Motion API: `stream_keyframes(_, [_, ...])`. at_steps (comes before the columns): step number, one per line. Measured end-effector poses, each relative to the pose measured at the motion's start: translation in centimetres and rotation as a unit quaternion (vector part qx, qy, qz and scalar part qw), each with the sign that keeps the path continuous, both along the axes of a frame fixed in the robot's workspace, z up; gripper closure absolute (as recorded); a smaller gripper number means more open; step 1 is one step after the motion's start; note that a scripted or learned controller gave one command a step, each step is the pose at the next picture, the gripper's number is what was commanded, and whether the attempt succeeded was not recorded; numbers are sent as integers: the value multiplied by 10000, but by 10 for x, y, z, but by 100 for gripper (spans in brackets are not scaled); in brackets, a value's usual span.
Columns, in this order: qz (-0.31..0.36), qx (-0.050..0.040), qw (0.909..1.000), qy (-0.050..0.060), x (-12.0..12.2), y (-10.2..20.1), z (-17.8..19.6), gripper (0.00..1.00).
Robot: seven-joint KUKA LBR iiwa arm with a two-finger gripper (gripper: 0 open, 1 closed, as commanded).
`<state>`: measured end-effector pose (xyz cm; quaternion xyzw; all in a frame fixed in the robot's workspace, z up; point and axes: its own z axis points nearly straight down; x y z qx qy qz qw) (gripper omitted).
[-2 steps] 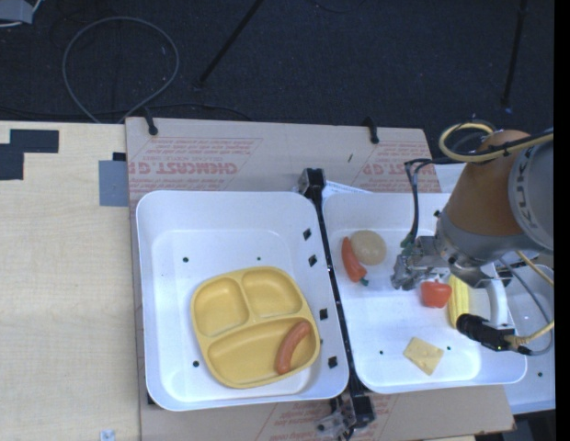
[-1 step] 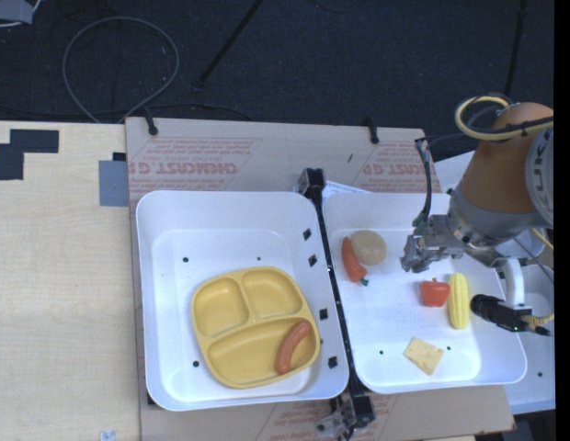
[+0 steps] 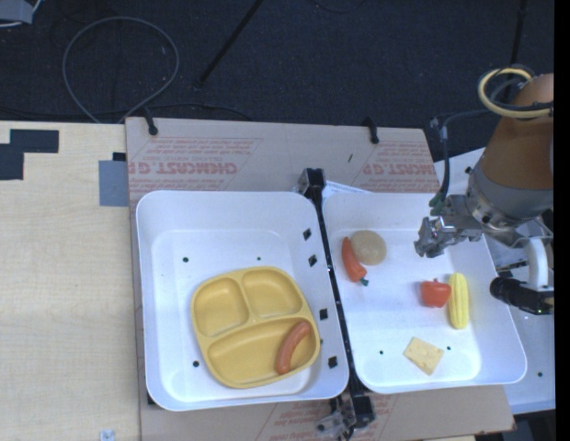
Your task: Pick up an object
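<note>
In the right bin (image 3: 386, 375) lie a red chili pepper (image 3: 353, 260), a round beige bun (image 3: 368, 247), a small red tomato-like piece (image 3: 435, 292), a yellow corn cob (image 3: 459, 300) and a yellow cheese wedge (image 3: 423, 355). My gripper (image 3: 432, 239) hangs over the bin's upper right part, just above the red piece and the corn, right of the bun. Nothing shows between its fingers.
The left bin (image 3: 175, 228) holds a yellow divided plate (image 3: 239, 315) with a sausage (image 3: 293, 346) in its lower compartment. A black divider (image 3: 324, 283) runs between the bins. The orange-banded arm (image 3: 517, 145) stands over the right bin's far right edge.
</note>
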<state>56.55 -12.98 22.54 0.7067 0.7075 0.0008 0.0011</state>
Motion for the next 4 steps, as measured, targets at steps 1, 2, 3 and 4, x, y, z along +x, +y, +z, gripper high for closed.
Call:
stream_keyframes(1, [12, 14, 10000, 37, -5, 52, -11, 100])
stream_keyframes(2, [14, 15, 10000, 38, -9, 105, -20, 100])
stream_keyframes(3, [16, 12, 10000, 31, -5, 151, -15, 100])
stream_keyframes(4, [20, 10, 10000, 28, -4, 206, -3, 100])
